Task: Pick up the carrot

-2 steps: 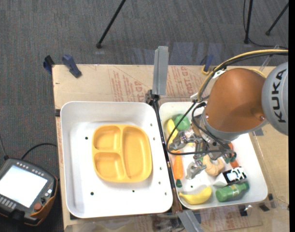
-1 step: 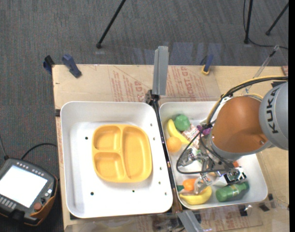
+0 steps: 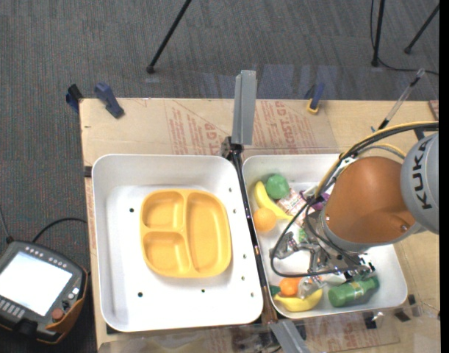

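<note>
Yellow plastic, a divided plate [image 3: 186, 232], is lying in the left bin [image 3: 110, 197]. In the right bin [image 3: 397, 285], a banana [image 3: 268, 201] and orange ball [image 3: 264, 219] are sitting near the divider. The carrot [image 3: 288, 287] is resting by the front wall, just beside the gripper [image 3: 323, 269], whose state I cannot tell.

Gripper [image 3: 323, 265] low in right bin [image 3: 397, 289], just beside carrot [image 3: 289, 287]; yellow tray [image 3: 185, 233] in left bin [image 3: 110, 197].

One fixed camera looks down at a slant on the bench [image 3: 173, 127]. It takes in both bins [image 3: 110, 197] and some floor beyond. The arm [image 3: 371, 201] enters from the right.
</note>
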Tool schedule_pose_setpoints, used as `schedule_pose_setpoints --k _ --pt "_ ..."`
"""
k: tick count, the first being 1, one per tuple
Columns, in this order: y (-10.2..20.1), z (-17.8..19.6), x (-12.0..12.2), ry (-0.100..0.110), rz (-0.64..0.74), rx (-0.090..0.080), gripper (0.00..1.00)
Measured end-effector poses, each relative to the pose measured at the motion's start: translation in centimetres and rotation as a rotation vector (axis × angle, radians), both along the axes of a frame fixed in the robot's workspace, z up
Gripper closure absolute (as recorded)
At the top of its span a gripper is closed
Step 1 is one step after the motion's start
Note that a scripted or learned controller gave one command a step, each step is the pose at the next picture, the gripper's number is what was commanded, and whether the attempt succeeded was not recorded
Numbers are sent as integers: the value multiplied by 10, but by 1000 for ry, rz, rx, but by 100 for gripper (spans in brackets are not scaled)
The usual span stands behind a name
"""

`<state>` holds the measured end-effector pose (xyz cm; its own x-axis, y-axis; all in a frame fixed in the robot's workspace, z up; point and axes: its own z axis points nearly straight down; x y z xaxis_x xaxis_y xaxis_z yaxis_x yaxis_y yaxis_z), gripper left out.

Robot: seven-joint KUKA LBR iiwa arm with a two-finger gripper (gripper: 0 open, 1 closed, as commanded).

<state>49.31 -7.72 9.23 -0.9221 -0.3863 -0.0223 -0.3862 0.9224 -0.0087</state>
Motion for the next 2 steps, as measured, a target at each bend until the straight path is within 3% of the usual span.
schedule_pose_setpoints --k 1,2 --pt "-1 12 -1 14 65 0 0" --pt "-17 -2 1 5 484 -7 0"
